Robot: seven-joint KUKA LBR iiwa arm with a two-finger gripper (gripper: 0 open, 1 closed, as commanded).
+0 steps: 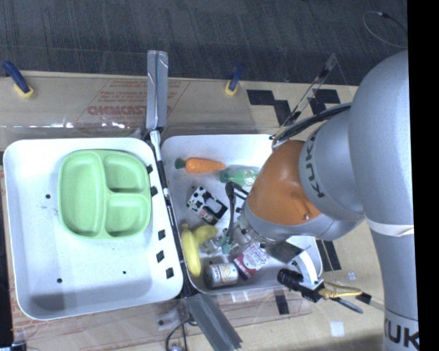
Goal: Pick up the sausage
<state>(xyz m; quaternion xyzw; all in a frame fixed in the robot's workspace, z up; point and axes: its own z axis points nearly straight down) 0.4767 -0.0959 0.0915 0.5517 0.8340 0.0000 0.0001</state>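
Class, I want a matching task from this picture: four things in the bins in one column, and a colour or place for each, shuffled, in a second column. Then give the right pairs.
Things:
1. divided plate
2. carrot
3. banana
4. can

Descriptions:
A. orange, near the far wall of the right bin
B. lying on its side at the near edge of the right bin
C. light green, in the left bin
D. yellow, by the right bin's left wall

Pairs: 1-C, 2-A, 3-D, 4-B
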